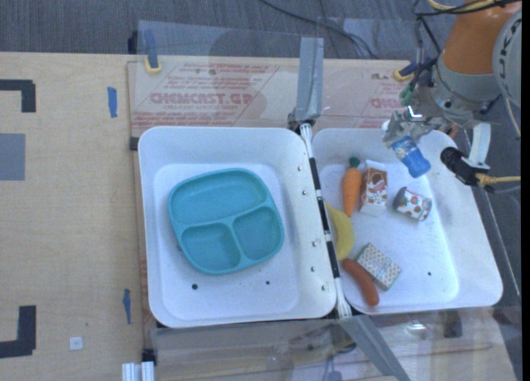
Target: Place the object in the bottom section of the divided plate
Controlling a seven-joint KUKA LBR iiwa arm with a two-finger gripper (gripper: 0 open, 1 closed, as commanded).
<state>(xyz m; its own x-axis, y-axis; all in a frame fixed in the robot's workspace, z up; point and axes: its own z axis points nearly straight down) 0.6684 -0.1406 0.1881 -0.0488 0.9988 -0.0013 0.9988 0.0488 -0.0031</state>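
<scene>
The gripper (407, 132) hangs over the far right part of the right bin (464, 280), closed on a small blue bottle (411, 158) that hangs tilted from its fingers, clear of the bin floor. Just below and to the left of the gripper, a small carton (374, 188) lies on the bin floor, and beside that, further left, a carrot (352, 189) lies with its green top pointing toward the far wall. Directly below the gripper, a little nearer the camera, a can (412, 204) lies on its side. Further down and to the left are a banana (341, 231) along the bin's left wall, a patterned packet (379, 266), and a sausage (361, 281) near the front corner. Well to the left of the gripper, in the left bin (157, 288), sits the teal plate (225, 220), its three sections bare; the single large section lies toward the far side and two smaller ones toward the camera.
</scene>
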